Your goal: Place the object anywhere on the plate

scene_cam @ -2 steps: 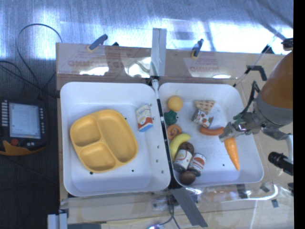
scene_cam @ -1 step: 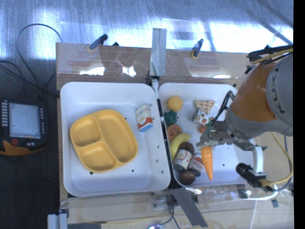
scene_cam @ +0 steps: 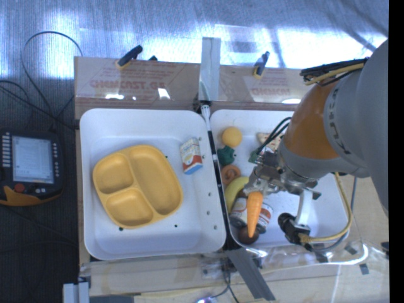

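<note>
Carrot (scene_cam: 253, 214) hangs point-down under the gripper (scene_cam: 257, 190) over the right bin (scene_cam: 341, 223), its thick top tucked up between the fingers, so I judge the fingers clamped on it. That looks like the pick done and the carry not yet made: the yellow plate (scene_cam: 137, 185) sits in the left bin (scene_cam: 126, 122), well apart from the carrot, with all three compartments bare. A small carton (scene_cam: 192, 155) lies just beside the plate's upper right rim. Below the carrot a jar or can (scene_cam: 238, 218) and a banana (scene_cam: 233, 190) crowd the bin's near corner; a lemon (scene_cam: 231, 136) lies further back. The arm's orange band and grey body cover much of the right bin, and the fingertips themselves are hard to separate from the carrot's top.
</note>
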You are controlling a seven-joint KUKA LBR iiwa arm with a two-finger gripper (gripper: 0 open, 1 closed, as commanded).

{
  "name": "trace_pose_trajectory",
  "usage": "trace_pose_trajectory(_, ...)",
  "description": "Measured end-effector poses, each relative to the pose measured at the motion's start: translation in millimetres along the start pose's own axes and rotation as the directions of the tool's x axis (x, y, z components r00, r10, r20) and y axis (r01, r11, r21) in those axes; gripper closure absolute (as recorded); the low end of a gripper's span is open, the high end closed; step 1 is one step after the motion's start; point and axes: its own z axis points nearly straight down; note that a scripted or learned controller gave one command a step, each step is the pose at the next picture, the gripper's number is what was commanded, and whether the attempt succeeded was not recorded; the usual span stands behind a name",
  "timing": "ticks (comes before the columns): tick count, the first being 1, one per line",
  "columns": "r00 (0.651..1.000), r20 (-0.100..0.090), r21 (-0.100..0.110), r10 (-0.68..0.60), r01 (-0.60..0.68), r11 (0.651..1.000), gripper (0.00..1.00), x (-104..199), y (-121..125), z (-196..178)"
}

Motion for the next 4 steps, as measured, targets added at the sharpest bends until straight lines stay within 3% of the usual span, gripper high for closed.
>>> trace_pose_trajectory(1,1.000,0.001,0.000,-0.026,0.026,1.000,1.00,59.1,-23.7,-0.2)
trace_pose_trajectory(2,1.000,0.001,0.000,-0.025,0.025,1.000,0.00,58.0,-23.4,-0.1)
trace_pose_trajectory(3,0.961,0.002,0.001,-0.276,0.276,0.961,0.00,72.8,-28.7,-0.1)
trace_pose_trajectory(4,0.905,0.003,0.001,-0.425,0.425,0.905,0.00,112.5,-41.6,0.0)
